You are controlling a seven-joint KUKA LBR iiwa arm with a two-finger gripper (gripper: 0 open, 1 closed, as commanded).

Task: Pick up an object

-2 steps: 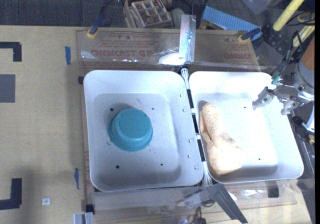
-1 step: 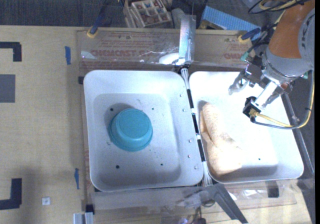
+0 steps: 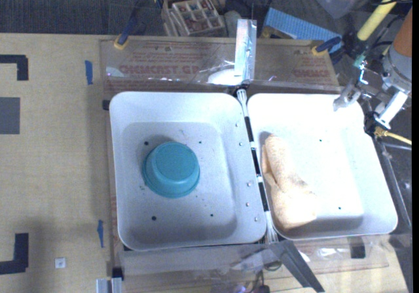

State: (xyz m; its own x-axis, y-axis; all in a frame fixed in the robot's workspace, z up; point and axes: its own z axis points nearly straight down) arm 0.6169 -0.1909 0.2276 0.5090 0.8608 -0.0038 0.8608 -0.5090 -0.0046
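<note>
A blue bowl point(image 3: 171, 169) lies upside down in the middle of the left bin point(image 3: 124, 121). A tan, bread-like lump point(image 3: 285, 184) rests along the left wall of the right bin point(image 3: 340, 154), reaching toward its front corner. My gripper point(image 3: 364, 108) hovers over the right bin's far right corner, well away from both objects. It is open, with its two fingers spread and nothing between them.
A clear plastic sheet and a shiny upright strip point(image 3: 245, 50) stand behind the bins. Crates and cables crowd the floor beyond the bench. Bare wooden bench top point(image 3: 52, 167) stretches to the left of the bins.
</note>
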